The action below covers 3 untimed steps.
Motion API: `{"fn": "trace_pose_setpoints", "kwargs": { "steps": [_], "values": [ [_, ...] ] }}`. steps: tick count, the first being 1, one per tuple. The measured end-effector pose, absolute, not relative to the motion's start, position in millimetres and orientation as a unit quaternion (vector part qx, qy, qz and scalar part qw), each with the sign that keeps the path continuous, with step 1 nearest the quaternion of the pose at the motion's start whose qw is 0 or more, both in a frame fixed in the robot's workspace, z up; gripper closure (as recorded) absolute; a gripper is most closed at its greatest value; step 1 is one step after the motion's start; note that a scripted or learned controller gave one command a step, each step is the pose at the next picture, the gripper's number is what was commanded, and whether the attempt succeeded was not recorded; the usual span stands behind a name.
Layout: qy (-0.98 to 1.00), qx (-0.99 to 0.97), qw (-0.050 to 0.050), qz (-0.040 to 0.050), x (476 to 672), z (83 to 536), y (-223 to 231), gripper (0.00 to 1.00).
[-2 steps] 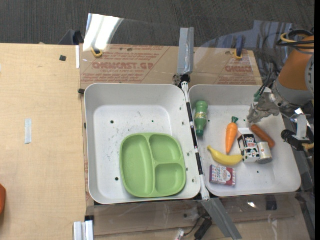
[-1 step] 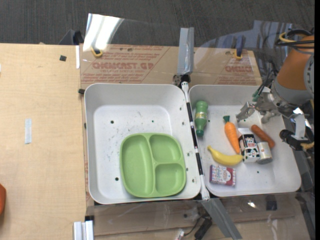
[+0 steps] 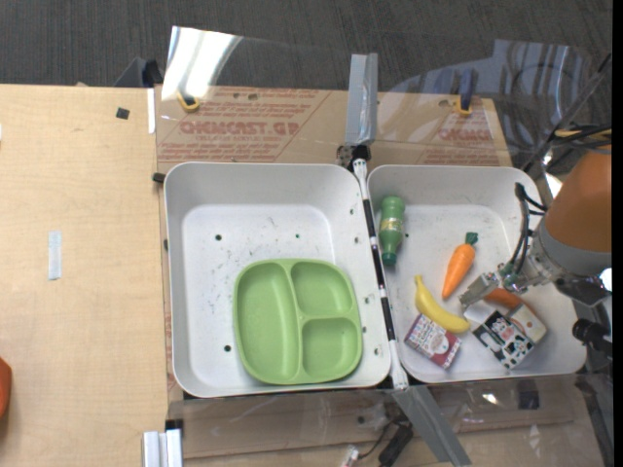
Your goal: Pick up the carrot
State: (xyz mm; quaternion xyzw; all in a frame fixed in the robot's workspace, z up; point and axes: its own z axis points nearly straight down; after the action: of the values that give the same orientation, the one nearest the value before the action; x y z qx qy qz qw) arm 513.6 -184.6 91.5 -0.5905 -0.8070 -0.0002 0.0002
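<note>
Carrot (image 3: pixel 458 269) lies tilted in the right bin (image 3: pixel 443 185), green stalk toward twelve o'clock, apart from the tool (image 3: pixel 490 287) at its four o'clock, whose fingers look spread and hold nothing. It looks like a light, stiff, smooth plastic toy; grip across its thick middle. Nearest are two small printed cartons (image 3: pixel 434 340), lettering unreadable. Farther, the cardboard (image 3: pixel 253 125) behind reads roughly "CHEMCAST".

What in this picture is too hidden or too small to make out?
- End effector: its tips blur together by the carrot, so its grip is unreadable.
- Black-and-white box: print too small to read.
- Pink packet: the banana covers its top edge.
- Arm: cut off by the right edge.
</note>
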Motion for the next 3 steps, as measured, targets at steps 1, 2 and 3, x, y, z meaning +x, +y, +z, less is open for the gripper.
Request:
{"fn": "trace_pose_setpoints", "kwargs": {
  "steps": [1, 2, 3],
  "values": [
    [-0.793, -0.609, -0.001, 0.0, 578.8, 91.6, -179.4, 0.0],
    [-0.792, -0.61, -0.002, -0.0003, 579.1, 101.0, -180.8, 1.0],
    [-0.744, -0.668, 0.0, 0.0007, 575.1, 241.7, -118.4, 1.0]
  ]
}}
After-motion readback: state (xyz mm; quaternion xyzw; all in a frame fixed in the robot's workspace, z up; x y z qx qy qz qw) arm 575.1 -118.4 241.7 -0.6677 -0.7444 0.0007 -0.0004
